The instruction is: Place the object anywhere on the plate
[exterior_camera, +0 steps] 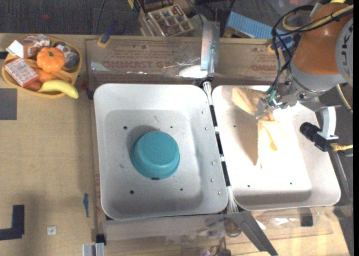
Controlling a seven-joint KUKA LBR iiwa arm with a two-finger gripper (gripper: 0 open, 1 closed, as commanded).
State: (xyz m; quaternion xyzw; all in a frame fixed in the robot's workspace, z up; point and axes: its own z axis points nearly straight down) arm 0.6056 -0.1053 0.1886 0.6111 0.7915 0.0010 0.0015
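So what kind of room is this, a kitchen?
Probably a robot lab, not a kitchen: a grey and orange robot arm reaches over two shallow white plastic bins, with loose black cables and cluttered boxes behind.

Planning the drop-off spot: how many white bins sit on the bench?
2: the left bin holding the teal plate, and the right bin beside it, under the gripper.
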